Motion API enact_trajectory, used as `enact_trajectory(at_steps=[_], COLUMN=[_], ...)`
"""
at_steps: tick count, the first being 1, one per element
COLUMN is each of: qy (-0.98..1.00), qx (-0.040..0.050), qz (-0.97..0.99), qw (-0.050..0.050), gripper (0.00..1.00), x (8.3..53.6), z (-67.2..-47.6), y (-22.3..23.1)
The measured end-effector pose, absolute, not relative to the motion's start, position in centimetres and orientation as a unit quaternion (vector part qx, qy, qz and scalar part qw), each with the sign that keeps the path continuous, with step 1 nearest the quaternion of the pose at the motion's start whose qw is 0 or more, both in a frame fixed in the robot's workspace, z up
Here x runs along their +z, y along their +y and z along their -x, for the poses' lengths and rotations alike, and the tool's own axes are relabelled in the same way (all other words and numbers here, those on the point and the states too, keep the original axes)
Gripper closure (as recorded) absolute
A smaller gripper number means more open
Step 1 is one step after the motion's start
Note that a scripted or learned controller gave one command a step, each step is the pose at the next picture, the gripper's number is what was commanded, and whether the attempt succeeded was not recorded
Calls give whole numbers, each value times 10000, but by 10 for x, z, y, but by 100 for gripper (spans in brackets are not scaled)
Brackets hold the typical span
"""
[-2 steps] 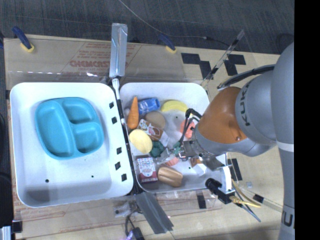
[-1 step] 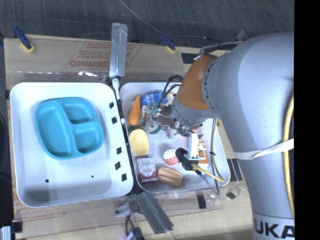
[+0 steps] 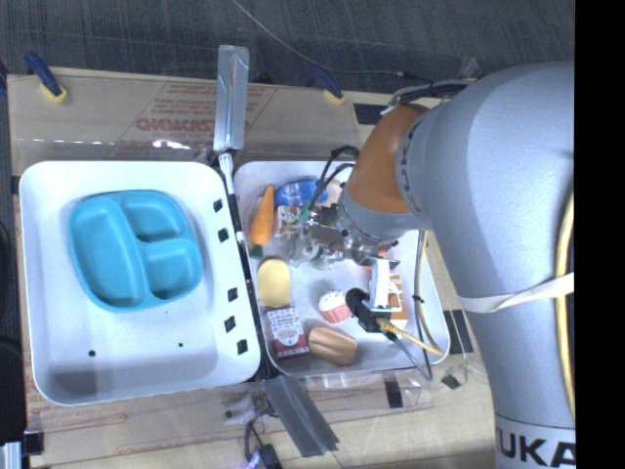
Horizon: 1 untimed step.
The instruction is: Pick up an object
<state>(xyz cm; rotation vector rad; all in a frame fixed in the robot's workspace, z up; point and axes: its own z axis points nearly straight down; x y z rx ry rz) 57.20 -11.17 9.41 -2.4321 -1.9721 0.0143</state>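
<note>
The right bin (image 3: 437, 332) holds several small items: an orange carrot (image 3: 262, 215), a yellow lemon (image 3: 274, 281), a pink-and-white cupcake (image 3: 335, 306), a brown bread roll (image 3: 332, 344), a red carton (image 3: 285, 328) and a blue packet (image 3: 291, 193). My gripper (image 3: 314, 238) is low in the upper middle of this bin, just right of the carrot and above the lemon. The wrist and orange band (image 3: 383, 169) hide what lies under it. Nothing is visibly held.
The left bin (image 3: 59, 360) carries a blue divided plate (image 3: 135, 246). A white and orange box (image 3: 391, 293) lies at the right bin's right side beside a yellow cable (image 3: 415, 340). The big grey arm covers the right of the bench.
</note>
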Motion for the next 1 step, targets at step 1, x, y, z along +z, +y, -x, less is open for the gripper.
enact_trajectory(at_steps=[1], qy=[-6186], qx=[11], qz=[7857], qw=[13], gripper=[100], x=[190], z=[-608], y=[-65])
